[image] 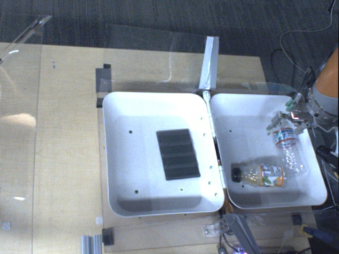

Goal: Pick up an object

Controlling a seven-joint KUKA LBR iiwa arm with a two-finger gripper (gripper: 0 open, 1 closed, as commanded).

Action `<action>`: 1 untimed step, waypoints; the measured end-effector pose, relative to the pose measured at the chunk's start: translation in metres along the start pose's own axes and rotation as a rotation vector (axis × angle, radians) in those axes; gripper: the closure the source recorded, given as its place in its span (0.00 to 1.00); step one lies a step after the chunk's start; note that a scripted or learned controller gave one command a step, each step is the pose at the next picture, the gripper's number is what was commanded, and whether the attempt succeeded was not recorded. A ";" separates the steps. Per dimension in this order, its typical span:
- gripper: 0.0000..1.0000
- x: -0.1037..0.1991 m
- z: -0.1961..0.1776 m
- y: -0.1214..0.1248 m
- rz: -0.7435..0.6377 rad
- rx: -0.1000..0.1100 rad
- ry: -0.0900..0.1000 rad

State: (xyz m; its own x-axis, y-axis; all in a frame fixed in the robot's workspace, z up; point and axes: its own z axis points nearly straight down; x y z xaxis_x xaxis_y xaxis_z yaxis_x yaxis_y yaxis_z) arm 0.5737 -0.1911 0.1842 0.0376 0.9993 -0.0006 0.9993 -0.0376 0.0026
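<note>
We watch the gripper [287,119] hang over the clear bottle [288,150] in the right bin [241,110], jaws' state impossible to tell, and judge the slick bottle may roll away beside the juice bottle [259,175].

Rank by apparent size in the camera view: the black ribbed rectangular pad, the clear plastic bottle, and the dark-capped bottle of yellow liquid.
1. Black ribbed rectangular pad, plainly largest.
2-3. Clear plastic bottle and dark-capped bottle of yellow liquid look alike in size; I won't rank them.
</note>
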 end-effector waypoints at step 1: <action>0.00 -0.008 0.066 0.034 -0.136 -0.039 -0.014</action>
State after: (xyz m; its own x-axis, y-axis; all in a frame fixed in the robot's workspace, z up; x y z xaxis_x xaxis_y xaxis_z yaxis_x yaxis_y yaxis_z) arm 0.6078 -0.2004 0.1182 -0.0981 0.9950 -0.0179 0.9943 0.0988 0.0402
